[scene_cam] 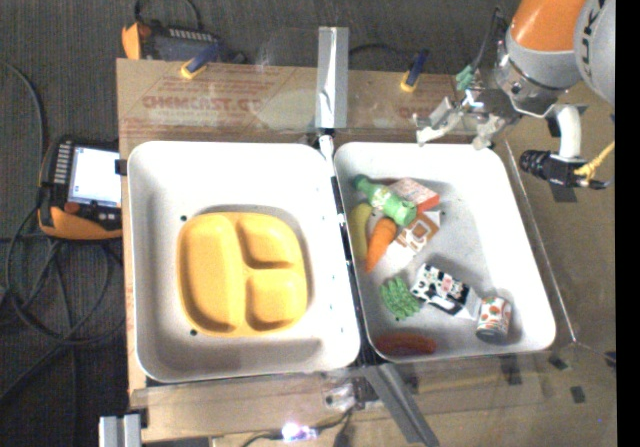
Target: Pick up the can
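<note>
The can (493, 316) is small, white with red markings, and rests in the near right corner of the right bin (520, 235). My gripper (458, 128) hangs over that bin's far rim, well behind the can and slightly left of it. Its two fingers stand apart, open, with nothing between them. The grey arm with its orange band reaches in from the upper right.
The right bin also holds a green bottle (385, 198), a carrot (378, 240), a red-and-white box (418, 200), a black-and-white carton (440, 288) just left of the can, a green toy (400, 297) and a red item (405, 343). A yellow divided tray (245, 268) lies in the left bin (150, 185).
</note>
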